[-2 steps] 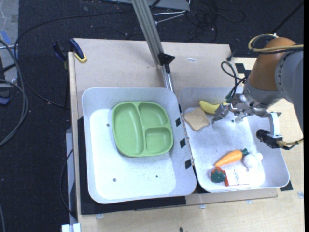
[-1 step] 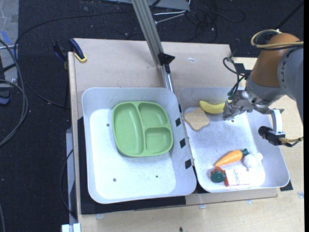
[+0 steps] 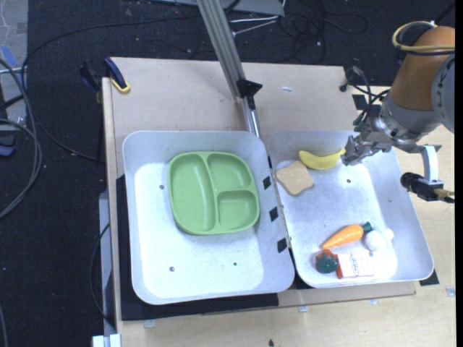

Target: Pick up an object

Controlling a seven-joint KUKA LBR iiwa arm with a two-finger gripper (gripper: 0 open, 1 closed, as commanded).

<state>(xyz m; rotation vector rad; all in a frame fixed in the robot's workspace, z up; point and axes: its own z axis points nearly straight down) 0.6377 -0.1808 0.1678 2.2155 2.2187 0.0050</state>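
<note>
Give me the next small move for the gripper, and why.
Probably a short descent onto the yellow toy banana. The gripper sits at the banana's right end in the right white bin, and nothing shows between its fingers. The tan toast slice lies close on the left, so keep the approach narrow.

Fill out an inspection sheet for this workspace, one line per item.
Surface: wooden bench bearing two shallow white bins side by side, left bin and right bin.
Job's things: in the right bin, a banana and a slice of bread near the far edge; a carrot, a small carton and a white piece near the front.
Clutter: green divided plate in the left bin.
Grippers: tool low at the banana's right end; grip state unclear.
Cables: black cables on the dark floor around the bench.
Surroundings: slanted metal pole and a yellow-tipped clamp at the bench's far left corner.
</note>
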